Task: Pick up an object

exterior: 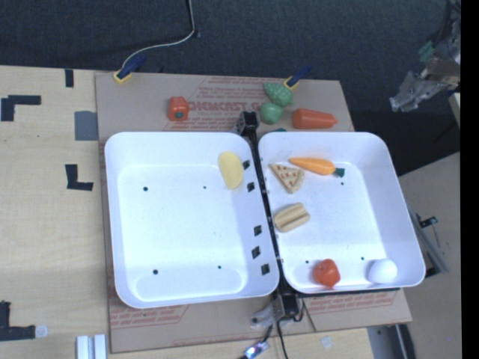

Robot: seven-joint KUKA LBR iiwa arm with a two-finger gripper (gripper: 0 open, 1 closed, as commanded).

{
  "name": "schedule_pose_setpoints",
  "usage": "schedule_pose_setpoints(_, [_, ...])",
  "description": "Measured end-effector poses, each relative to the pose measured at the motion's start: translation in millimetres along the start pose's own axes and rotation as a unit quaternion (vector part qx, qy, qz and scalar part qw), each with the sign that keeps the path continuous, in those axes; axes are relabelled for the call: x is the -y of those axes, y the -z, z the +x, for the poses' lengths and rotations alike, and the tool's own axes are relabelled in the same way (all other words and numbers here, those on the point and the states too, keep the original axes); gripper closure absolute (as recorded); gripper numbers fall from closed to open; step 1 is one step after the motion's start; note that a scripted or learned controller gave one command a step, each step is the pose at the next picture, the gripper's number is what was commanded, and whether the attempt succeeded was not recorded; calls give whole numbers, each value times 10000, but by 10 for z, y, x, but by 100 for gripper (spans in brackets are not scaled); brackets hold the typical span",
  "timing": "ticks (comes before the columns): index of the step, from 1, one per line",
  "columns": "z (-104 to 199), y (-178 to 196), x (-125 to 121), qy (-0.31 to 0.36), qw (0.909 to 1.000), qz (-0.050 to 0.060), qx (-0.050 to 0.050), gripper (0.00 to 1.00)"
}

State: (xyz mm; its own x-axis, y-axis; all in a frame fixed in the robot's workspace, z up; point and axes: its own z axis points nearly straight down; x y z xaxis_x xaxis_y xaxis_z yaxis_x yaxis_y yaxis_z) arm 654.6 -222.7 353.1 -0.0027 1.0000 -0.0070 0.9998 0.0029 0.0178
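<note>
Currently gripper (419, 88) sits far upper right, off the bins, its state unreadable. Carrot (312, 165), waffle slice (287, 176), bun (290, 218) crowd right bin (389, 200); descent risks a glancing miss.

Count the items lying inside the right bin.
5: carrot near the far wall, waffle wedge beside it, bread roll mid-left, tomato and white ball at the near wall. None seem hidden.
</note>
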Motion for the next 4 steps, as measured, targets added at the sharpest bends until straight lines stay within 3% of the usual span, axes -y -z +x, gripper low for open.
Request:
schedule_pose_setpoints(1, [-11,1928,-175,5,10000,-5,3,100])
schedule_pose_setpoints(2, [-20,1268,489,-22,9999,123,-47,100])
schedule_pose_setpoints(3, [220,1873,677,4,10000,59,-28,100])
schedule_pose_setpoints(4, [471,1855,1325,-1,10000,86,-38,100])
